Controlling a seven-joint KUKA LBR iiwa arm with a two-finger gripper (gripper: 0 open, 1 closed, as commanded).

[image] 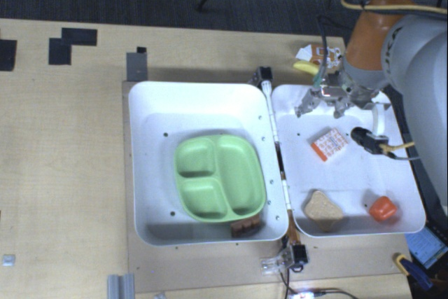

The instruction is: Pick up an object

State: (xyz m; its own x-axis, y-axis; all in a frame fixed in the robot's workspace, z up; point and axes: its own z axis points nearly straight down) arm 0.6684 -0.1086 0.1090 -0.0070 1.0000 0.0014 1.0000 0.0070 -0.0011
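Note:
My gripper (322,107) hangs over the back of the right bin (413,219), open, its fingers spread with nothing between them. Just in front of it a red-and-white packet (329,143) lies flat on the bin floor. A tan, bread-like piece (322,206) sits near the bin's front wall. To its right, in the front right corner, is a small orange-red object (382,208). The grey arm with its orange band comes in from the upper right.
The left bin (147,150) holds a green divided plate (220,177) with a small brown thing (245,226) at its front edge. A yellow item and a crumpled wrapper (311,58) lie on the bench behind the right bin.

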